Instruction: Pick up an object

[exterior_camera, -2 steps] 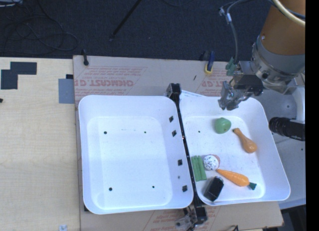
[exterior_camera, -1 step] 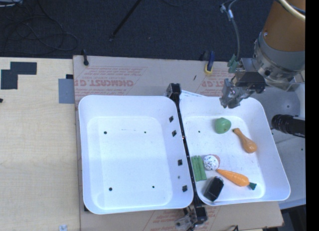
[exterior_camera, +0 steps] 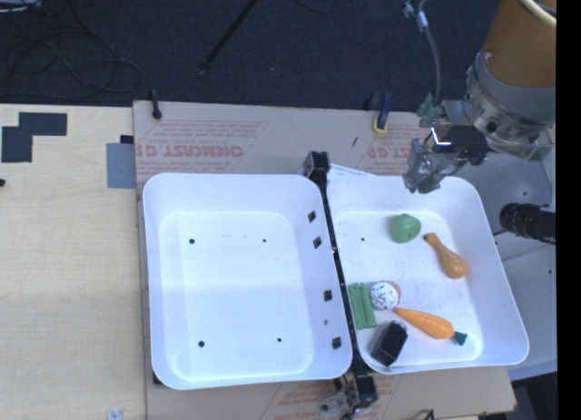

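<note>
Your gripper (exterior_camera: 423, 179) hangs over the far rim of the right bin (exterior_camera: 495, 255), carrying nothing — whether it is parted or closed, you cannot tell from this angle. The 6 candidates lie below it: a green lump (exterior_camera: 406, 227) nearest, an orange gourd (exterior_camera: 446, 256) beside that, then a carrot (exterior_camera: 427, 322), speckled ball (exterior_camera: 385, 295), green block (exterior_camera: 361, 306) and black piece (exterior_camera: 389, 343) clustered by the divider. Descend there and you risk clipping a neighbour — or the rounded lump rolling free.
</note>
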